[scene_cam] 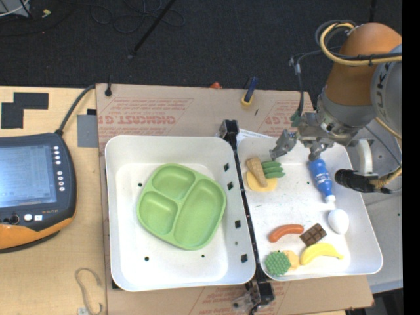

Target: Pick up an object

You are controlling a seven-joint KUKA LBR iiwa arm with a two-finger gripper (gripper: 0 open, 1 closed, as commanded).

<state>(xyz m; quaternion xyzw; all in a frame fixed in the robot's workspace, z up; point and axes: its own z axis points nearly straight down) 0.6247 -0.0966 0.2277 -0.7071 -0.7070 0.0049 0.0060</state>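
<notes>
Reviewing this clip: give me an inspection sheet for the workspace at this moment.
Surface: cardboard-covered bench with left bin and right bin.
Job's things: right bin holds corn, blue bottle, white egg, sausage, chocolate piece, banana, green round toy.
Clutter: green divided plate in left bin.
Grippers: gripper above right bin's far edge, near corn; nothing seen held.
Cables: black cables behind bench.
Surroundings: pendant at left.

The arm is grey with a rounded orange band above the wrist; a yellowish cable loops over the orange part, and thin dark wires run down its left side; the gripper is grey metal with slim fingers.
</notes>
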